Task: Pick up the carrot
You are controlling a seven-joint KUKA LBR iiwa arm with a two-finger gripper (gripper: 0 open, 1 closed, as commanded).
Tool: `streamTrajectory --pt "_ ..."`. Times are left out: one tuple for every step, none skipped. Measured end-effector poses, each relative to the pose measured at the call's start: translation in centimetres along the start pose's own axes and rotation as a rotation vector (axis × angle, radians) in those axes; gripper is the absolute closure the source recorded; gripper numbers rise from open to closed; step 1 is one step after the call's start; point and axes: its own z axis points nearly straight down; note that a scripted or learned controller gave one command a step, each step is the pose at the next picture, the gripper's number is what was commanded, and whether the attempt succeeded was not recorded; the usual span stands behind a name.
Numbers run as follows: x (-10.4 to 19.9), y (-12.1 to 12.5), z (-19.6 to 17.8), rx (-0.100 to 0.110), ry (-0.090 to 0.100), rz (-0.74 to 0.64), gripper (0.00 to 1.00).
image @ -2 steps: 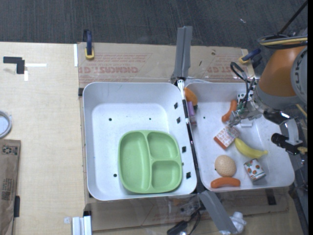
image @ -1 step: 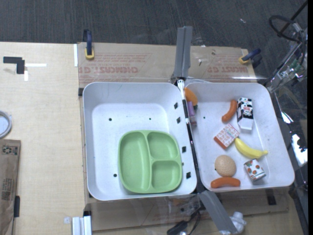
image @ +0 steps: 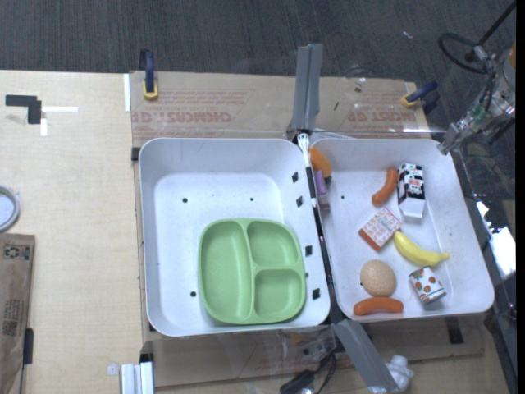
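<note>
An orange, tapered carrot [image: 378, 306] lies at the front edge of the right bin [image: 344, 164], just below a tan egg [image: 377, 277]. A redder, sausage-shaped piece [image: 384, 187] lies near the bin's back. A further orange item [image: 320, 162] rests against the divider at the back left. My gripper [image: 458, 134] hovers over the right bin's back right corner, well away from the carrot, with nothing visibly in it.
The right bin also holds a cow-patterned carton [image: 410, 191], a red and white box [image: 380, 228], a banana [image: 420, 250], a small strawberry-print carton [image: 426, 286] and a purple item [image: 320, 194]. A green divided plate [image: 253, 271] sits in the left bin [image: 164, 220].
</note>
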Motion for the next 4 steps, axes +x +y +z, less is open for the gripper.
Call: streamTrajectory --pt "0.0 0.0 -0.1 -0.001 -0.001 -0.001 0.0" --pt "-0.5 1.4 -2.6 -0.002 -0.001 -0.037 0.0" --pt "-0.6 1.4 -17.6 -0.003 -0.002 -0.243 0.0" --pt "0.8 1.8 -10.4 -0.002 0.0 -0.596 0.0"
